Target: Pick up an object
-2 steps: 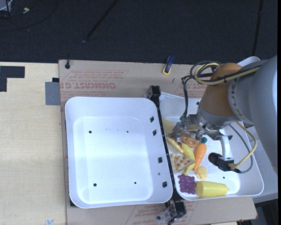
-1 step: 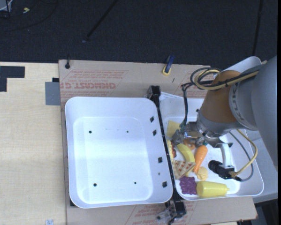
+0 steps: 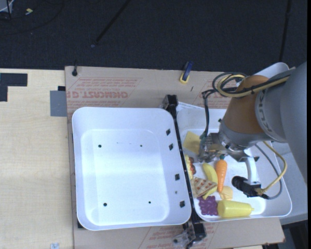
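The right bin point(image 3: 280, 209) holds several toy foods: an orange carrot point(image 3: 221, 174), a yellow wedge point(image 3: 191, 140), a waffle piece point(image 3: 202, 186), purple grapes point(image 3: 208, 206) and a yellow lemon-like piece point(image 3: 234, 208). My gripper point(image 3: 210, 148) is down inside this bin, just above the carrot's top end and right of the yellow wedge. The grey wrist with its orange band point(image 3: 243, 113) hangs over the bin and hides the back part of it. Nothing visible sits between the fingers.
The left bin point(image 3: 88, 139) sits beside the right one, separated by a black divider point(image 3: 177, 154). Both rest on a cardboard sheet point(image 3: 119, 84) on the wooden bench. A blue and yellow clip point(image 3: 186, 72) lies at the cardboard's back edge. Cables point(image 3: 269, 183) loop over the right bin.
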`<action>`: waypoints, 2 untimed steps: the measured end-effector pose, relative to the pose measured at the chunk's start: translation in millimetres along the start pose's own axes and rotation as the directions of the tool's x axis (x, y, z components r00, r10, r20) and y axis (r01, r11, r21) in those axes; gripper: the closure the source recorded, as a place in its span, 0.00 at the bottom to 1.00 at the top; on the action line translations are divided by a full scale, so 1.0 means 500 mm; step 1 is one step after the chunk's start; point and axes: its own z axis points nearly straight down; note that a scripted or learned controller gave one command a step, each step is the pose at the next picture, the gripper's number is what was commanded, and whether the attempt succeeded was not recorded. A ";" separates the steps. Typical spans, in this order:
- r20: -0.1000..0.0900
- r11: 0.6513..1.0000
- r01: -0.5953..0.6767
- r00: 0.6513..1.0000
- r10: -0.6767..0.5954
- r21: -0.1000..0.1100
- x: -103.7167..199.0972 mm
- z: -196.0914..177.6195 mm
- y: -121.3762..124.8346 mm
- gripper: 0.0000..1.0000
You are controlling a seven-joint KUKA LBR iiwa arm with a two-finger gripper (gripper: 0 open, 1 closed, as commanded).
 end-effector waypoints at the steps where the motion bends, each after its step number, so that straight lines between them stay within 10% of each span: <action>1: -0.004 1.000 0.015 1.000 -0.015 -0.010 0.117 -0.192 0.086 1.00; 2: -0.005 1.000 0.016 1.000 -0.016 0.000 0.276 -0.179 0.123 1.00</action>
